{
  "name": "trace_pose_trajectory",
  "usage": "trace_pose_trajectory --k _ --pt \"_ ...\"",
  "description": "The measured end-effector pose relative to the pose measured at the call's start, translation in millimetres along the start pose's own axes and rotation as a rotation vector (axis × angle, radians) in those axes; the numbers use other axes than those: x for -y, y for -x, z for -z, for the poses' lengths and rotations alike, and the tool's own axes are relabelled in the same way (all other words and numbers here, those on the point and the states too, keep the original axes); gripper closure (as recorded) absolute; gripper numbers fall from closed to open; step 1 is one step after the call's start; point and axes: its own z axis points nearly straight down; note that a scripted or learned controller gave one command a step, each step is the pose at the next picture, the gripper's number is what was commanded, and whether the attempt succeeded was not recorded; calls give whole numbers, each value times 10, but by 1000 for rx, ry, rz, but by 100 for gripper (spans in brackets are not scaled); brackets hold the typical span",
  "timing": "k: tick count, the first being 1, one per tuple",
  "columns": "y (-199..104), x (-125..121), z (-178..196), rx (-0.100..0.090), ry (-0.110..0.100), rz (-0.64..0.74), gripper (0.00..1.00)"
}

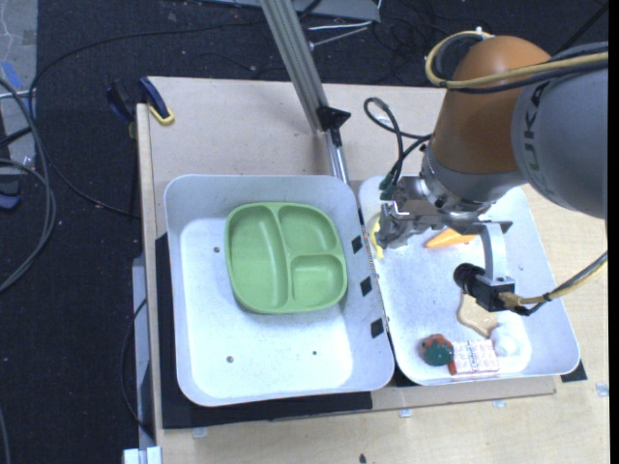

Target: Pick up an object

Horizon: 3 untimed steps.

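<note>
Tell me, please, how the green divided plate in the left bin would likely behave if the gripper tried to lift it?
The green divided plate looks like rigid moulded plastic, so it probably stays stiff. It is wide and lies flat in the left bin, so fingers may only catch its thin rim. Lifted by one edge, it would likely tilt.

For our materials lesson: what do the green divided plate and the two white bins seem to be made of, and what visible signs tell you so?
Green divided plate: likely moulded plastic, matte to satin; even colour, rounded compartment ridges, soft highlights.
Left bin and right bin: probably thin plastic or coated sheet, matte white; rounded corners, shallow raised rims, faint speckling. The view leaves that open.
</note>
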Motion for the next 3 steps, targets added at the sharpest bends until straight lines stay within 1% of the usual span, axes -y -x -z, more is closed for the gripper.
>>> trace_pose_trajectory --k 1,2,3 --pt "-495 263 -158 1 -2 -1 100" --pt "-911 401 -137 1 0 -1 100" --pt "-881 394 -135 2 1 -7 0"
